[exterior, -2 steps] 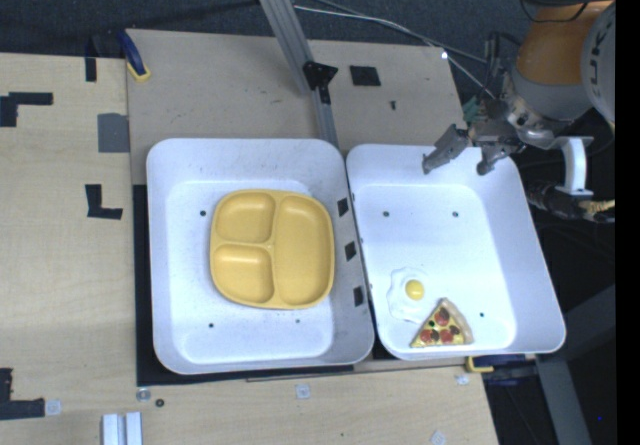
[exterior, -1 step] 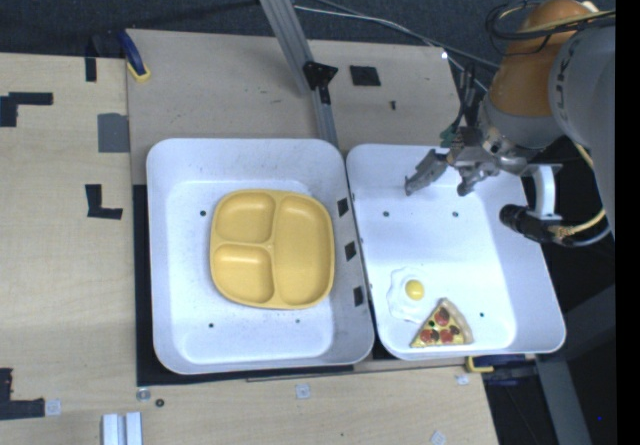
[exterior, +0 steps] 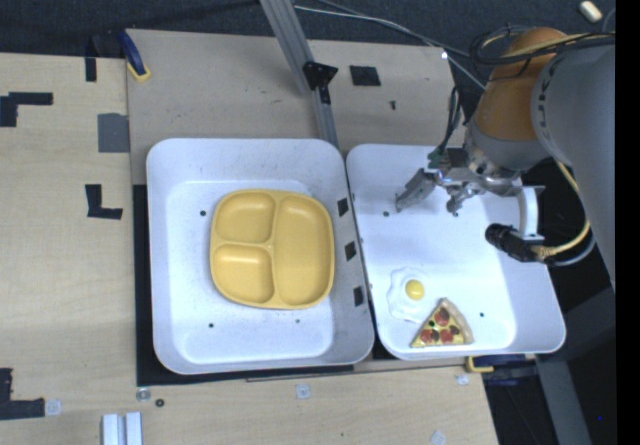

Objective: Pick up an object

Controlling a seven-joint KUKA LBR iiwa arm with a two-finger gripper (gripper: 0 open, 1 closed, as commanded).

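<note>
Two white bins (exterior: 160,233) face us; over the right one our claw (exterior: 432,195) hangs spread, above egg (exterior: 408,291) and pizza (exterior: 441,325).

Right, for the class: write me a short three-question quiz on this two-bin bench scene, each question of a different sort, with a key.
1. True or false: the yellow divided plate lies in the left bin.
2. Multiple choice: which two items lie near the front of the right bin? A) a fried egg and a pizza slice B) a cup and a spoon C) two bananas
3. Fill in: the claw hangs over the ____ bin, holding nothing.

Key
1. True.
2. A: the fried egg lies just left of and behind the pizza slice.
3. Right: its fingers are spread, well behind the two food items.
</note>
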